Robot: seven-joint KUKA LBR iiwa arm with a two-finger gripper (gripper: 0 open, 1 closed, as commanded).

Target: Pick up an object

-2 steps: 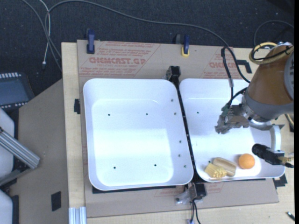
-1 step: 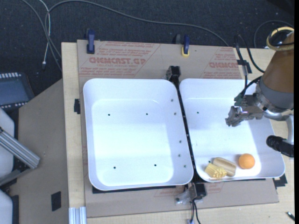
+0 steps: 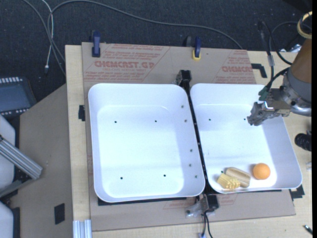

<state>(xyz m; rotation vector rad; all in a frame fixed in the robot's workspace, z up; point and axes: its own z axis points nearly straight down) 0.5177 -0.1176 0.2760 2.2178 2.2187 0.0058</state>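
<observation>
An orange ball [image 3: 261, 171] sits near the front edge of the right bin [image 3: 233, 138]. Just beside it, to its left, lie a tan roll [image 3: 238, 174] and a bumpy yellow piece like corn [image 3: 228, 182], and these two touch each other. The gripper [image 3: 257, 116] hangs over the far right side of the same bin, well apart from all three things. It holds nothing, and I cannot tell how far open it is. The left bin [image 3: 143, 143] sits right beside the right one.
</observation>
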